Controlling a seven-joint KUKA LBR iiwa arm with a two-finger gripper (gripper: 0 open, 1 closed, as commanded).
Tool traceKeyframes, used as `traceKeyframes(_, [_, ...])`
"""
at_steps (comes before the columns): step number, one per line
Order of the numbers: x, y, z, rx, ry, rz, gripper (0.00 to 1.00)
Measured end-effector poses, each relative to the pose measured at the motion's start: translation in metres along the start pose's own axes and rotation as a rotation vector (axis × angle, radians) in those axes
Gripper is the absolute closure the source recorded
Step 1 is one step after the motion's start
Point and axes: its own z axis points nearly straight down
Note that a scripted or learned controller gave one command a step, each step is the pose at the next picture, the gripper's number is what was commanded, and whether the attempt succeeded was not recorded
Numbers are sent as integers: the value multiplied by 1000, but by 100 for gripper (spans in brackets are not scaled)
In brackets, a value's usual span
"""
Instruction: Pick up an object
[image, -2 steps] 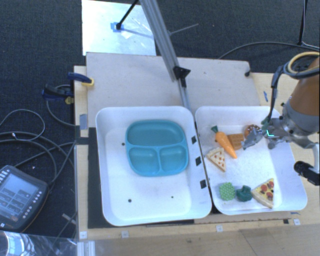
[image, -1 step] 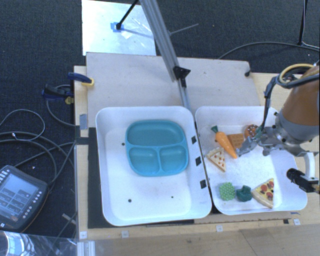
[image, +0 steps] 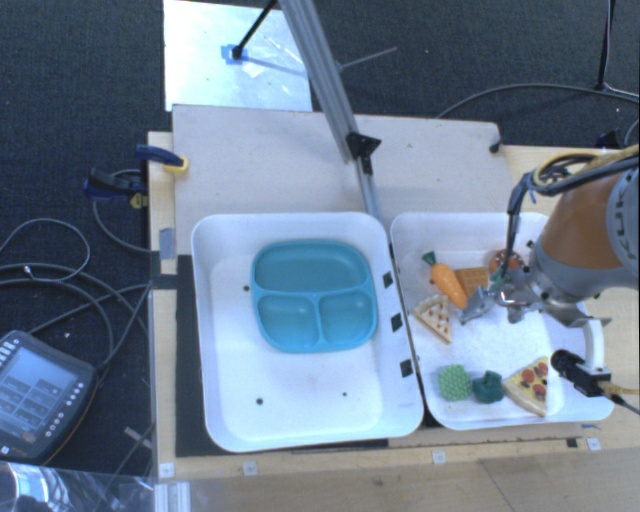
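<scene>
My fingers (image: 487, 300) sit low in the right bin (image: 560, 415), right of centre in the frame, just beside the toy carrot (image: 447, 282) and the orange cracker piece (image: 472, 279). How far apart they stand, I cannot tell; nothing is seen clamped between them. A waffle wedge (image: 434, 319) lies just below. Lower right: green block (image: 454, 382), dark green piece (image: 488, 387), pizza slice (image: 530, 385). The left bin (image: 230, 400) carries a blue divided plate (image: 313, 295).
</scene>
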Motion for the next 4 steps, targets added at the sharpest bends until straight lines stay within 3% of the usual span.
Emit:
traceKeyframes(1, [0,0,36,-1,-1,0,0])
traceKeyframes(2, [0,2,23,-7,-2,0,100])
traceKeyframes(4, [2,1,-92,-12,-3,-6,100])
